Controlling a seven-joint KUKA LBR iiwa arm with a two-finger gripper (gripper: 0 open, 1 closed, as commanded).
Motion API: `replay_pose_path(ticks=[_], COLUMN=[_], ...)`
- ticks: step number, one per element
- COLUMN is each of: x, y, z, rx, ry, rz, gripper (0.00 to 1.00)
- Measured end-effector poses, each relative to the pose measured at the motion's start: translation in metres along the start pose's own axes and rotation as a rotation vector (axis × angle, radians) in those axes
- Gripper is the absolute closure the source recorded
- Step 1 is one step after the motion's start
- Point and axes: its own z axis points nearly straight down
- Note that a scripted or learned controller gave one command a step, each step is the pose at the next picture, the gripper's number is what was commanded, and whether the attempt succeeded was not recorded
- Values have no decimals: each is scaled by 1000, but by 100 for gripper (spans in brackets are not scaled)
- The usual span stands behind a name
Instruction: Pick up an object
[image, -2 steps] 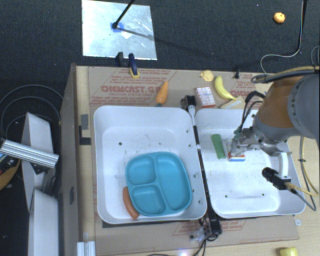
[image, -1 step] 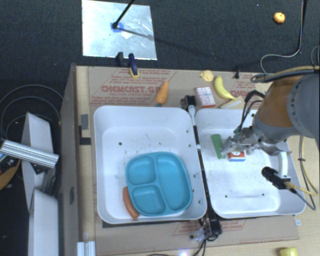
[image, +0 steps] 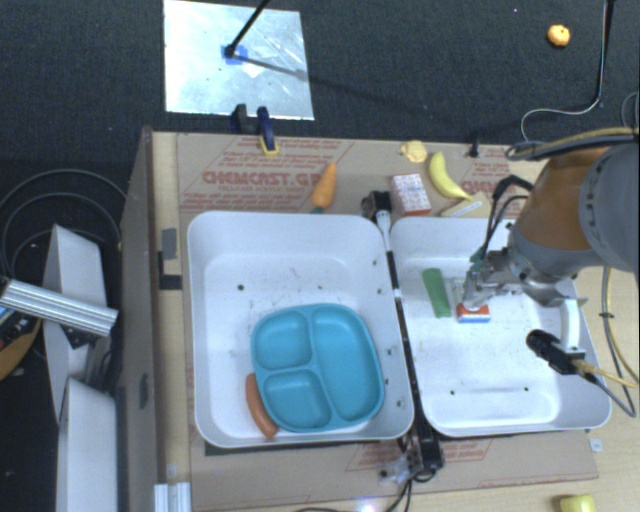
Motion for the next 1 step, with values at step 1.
replay_pose_path(ticks=[1], x=[26], y=[-50], z=[21], rx=[9], ry=[3], rz=[1], gripper=[100])
